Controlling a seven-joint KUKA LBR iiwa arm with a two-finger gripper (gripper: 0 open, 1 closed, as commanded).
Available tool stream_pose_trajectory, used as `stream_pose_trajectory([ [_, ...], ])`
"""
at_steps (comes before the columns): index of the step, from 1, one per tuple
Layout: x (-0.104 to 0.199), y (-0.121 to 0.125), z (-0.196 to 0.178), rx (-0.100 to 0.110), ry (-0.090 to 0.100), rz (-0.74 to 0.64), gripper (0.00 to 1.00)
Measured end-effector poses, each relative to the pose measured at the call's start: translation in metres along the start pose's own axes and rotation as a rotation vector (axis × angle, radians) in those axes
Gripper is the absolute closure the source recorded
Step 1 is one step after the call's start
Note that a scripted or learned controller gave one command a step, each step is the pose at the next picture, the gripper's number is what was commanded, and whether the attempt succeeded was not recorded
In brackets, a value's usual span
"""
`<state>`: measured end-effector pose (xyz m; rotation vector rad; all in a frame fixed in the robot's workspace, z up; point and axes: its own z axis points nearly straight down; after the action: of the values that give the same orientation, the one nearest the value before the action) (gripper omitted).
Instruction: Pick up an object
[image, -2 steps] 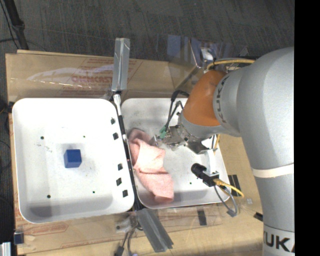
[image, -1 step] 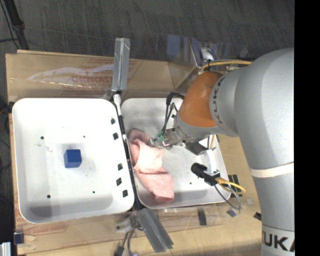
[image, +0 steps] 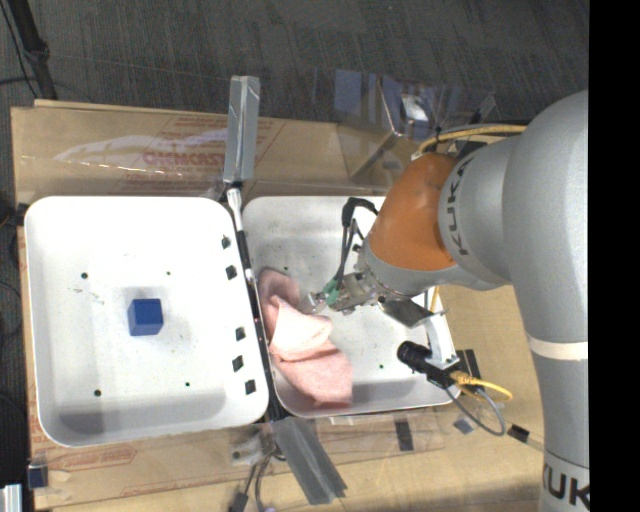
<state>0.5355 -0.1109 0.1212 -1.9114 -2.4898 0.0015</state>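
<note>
Pink cloth (image: 305, 345) in right bin (image: 420, 395), left side: soft, light, limp; best pinched at a raised fold; end effector (image: 335, 297) just above it, grip state indeterminate.

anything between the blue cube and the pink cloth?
In the camera view: bare white floor of the left bin, then the divider where the two bins meet. The blue cube sits alone; the pink cloth lies against the right bin's left wall.

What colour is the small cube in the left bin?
The cube is blue, seen clearly in the camera view against the white floor of the left bin.
</note>
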Motion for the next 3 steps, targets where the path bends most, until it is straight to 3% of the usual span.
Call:
stream_pose_trajectory([
  [1,0.008,0.014,0.029,0.0,0.0,-0.061,0.0],
  [2,0.008,0.014,0.029,0.0,0.0,-0.061,0.0],
  [3,-0.065,0.003,0.009,-0.002,-0.002,-0.128,0.0],
])
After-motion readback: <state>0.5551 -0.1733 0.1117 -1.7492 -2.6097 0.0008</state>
